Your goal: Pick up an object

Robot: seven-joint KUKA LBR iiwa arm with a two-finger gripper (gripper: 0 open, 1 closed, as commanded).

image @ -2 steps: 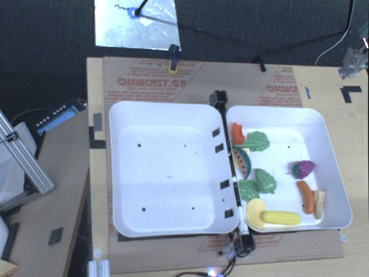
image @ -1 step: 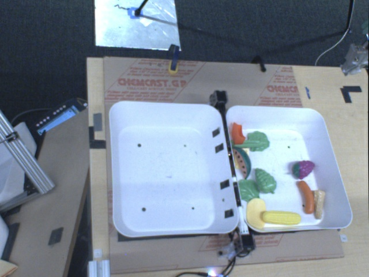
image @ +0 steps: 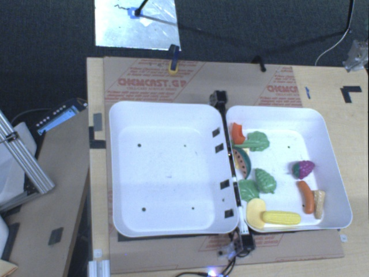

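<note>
1. Camera view, far left: the left white bin (image: pixel 167 166) sits on the bench.
2. Just beside it, the right white bin (image: pixel 333 154) holds all the toy foods.
3. Along the right bin's left wall lie a red-orange piece (image: pixel 237 134), a watermelon slice (image: pixel 243 161) and a small green piece (image: pixel 248 189).
4. Near them are an upper leafy green (image: pixel 256 141) and a lower leafy green (image: pixel 265 180).
5. At the near edge, a corn cob (image: pixel 281 217) touches a yellow piece (image: pixel 255 211).
6. Farther right lie a purple piece (image: pixel 303 168), an orange sausage shape (image: pixel 306 196) and a beige piece (image: pixel 319 203).
</note>
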